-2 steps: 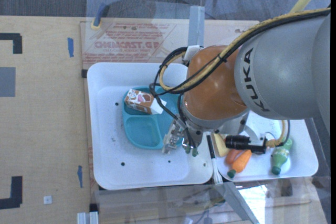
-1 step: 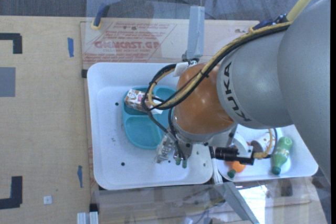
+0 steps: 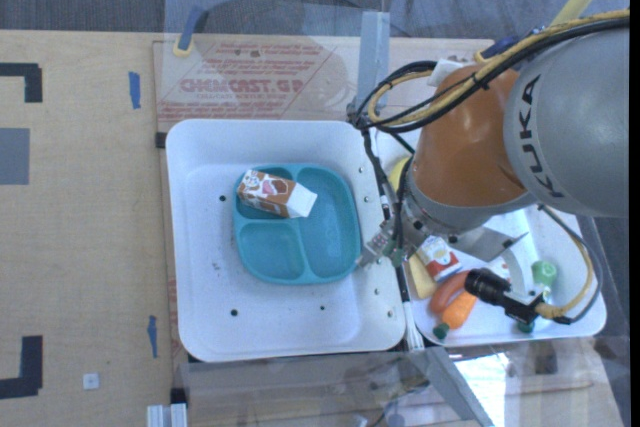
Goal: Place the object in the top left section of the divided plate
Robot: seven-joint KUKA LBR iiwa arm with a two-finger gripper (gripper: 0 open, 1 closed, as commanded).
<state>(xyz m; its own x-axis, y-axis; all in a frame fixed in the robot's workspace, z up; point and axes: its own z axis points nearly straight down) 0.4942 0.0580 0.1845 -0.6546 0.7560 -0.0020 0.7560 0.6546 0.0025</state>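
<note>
A blue divided plate (image 3: 298, 227) sits in the middle of the left bin (image 3: 200, 305). A small orange, brown and white carton (image 3: 274, 194) lies on its side in the plate's top left section, its white end reaching over the divider towards the top right section. My gripper (image 3: 386, 245) is low over the wall between the two bins, just right of the plate's right rim and apart from the carton. The orange-banded wrist (image 3: 465, 160) hides most of it.
The right bin (image 3: 585, 315) holds an orange carrot-like toy (image 3: 455, 303), a small red and white bottle (image 3: 438, 258), a green piece (image 3: 543, 271) and something yellow (image 3: 401, 172) partly under the arm. The arm covers most of that bin.
</note>
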